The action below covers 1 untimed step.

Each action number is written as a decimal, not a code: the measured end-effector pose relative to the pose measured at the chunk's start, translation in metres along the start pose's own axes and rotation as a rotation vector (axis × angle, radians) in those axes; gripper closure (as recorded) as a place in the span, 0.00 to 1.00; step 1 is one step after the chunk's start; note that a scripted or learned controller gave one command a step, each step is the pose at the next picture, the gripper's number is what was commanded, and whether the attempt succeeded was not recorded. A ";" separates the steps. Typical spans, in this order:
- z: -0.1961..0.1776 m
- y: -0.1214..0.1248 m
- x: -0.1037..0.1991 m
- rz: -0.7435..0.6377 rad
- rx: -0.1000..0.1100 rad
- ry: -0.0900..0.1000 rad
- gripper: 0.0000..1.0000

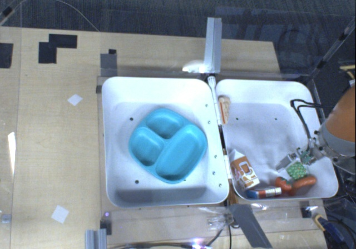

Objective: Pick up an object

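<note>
My gripper (296, 160) is low in the near right corner of the right bin (261, 125), with the arm (339, 131) coming in from the right. Right under it lies a small green object (298, 170), and an orange sausage-shaped object (299, 184) rests just in front of that. Whether the gripper touches the green object I cannot tell. A red and blue marker (265, 192) lies along the bin's near wall. An orange and white carton (244, 170) sits to its left. A slim orange packet (224, 110) lies by the divider.
The left bin (119, 103) holds a blue divided plate (167, 144) in its middle. A black cable (305, 110) loops over the right bin's far right corner. A metal post (213, 45) stands behind the bins.
</note>
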<state>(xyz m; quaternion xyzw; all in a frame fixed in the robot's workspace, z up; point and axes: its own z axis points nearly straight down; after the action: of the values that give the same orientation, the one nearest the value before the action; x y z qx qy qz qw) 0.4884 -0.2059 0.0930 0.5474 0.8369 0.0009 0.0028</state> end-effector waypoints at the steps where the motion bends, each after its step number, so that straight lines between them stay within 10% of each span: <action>1: -0.011 0.002 -0.001 -0.001 -0.004 -0.003 1.00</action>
<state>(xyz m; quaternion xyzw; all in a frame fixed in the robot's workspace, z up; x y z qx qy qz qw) 0.4905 -0.2056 0.1042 0.5469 0.8372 0.0018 0.0051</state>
